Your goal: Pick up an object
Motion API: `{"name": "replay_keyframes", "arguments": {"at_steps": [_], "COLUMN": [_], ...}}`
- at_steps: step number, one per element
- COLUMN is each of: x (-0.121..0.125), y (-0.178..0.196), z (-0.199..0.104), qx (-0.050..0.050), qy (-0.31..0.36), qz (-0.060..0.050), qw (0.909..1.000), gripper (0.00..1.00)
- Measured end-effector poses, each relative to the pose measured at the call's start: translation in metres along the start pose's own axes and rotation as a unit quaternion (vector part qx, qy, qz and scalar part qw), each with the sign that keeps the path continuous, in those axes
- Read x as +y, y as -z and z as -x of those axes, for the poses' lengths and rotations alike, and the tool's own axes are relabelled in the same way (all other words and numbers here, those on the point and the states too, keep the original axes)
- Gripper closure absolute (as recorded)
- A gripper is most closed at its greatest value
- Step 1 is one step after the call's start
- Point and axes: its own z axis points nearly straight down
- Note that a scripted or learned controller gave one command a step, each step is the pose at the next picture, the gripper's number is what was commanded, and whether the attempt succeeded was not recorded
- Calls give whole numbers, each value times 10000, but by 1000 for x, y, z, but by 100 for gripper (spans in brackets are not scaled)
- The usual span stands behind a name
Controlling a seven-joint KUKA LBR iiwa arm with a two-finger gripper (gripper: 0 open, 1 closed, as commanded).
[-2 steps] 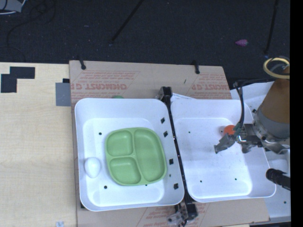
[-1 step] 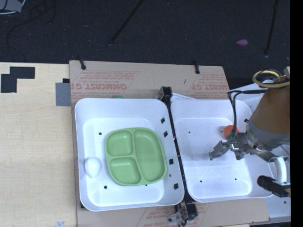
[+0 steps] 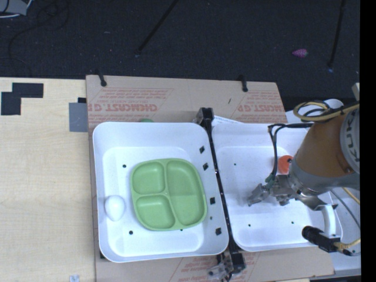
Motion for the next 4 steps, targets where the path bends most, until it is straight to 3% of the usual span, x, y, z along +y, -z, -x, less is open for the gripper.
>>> {"name": "replay_keyframes", "arguments": {"at_steps": [1, 2, 4], "x": [0, 1, -1], "y": [-30, -18, 104], "z": [-1, 0, 11], "qx": [-10, -9, -21], "qy": [-2, -32, 8], "qz": [23, 35, 60], "qw": [10000, 10000, 10000], "gripper": [0, 100, 100]}}
